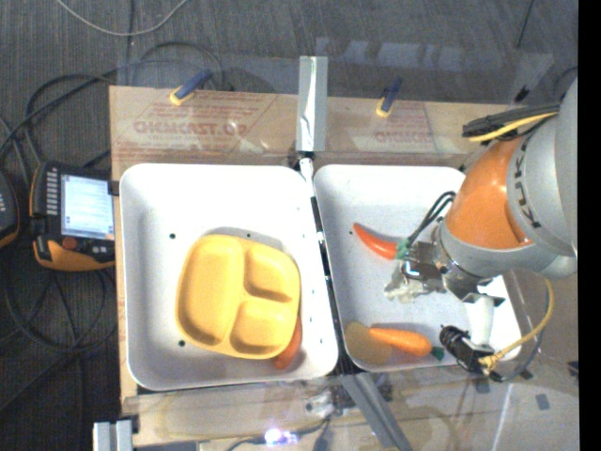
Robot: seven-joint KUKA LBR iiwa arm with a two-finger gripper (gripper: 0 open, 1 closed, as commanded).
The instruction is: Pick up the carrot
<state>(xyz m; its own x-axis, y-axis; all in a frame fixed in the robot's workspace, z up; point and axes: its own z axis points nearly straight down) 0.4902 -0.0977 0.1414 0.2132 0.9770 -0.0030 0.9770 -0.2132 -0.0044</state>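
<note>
The carrot (399, 339), orange with a small green end on its right, lies flat near the front wall of the right bin (441, 186). Its left tip rests against a tan rounded object (362, 343). My gripper (411, 278) hangs over the middle of the right bin, a short way behind the carrot and apart from it. Nothing shows in the gripper. The grey arm with its orange band (484, 205) comes in from the right.
A red-orange curved pepper (376, 242) lies just left of the gripper. In the left bin (141, 252) rests a yellow divided plate (239, 294), with an orange item (292, 348) poking out under its front right edge. Cables hang by the right bin's front right corner.
</note>
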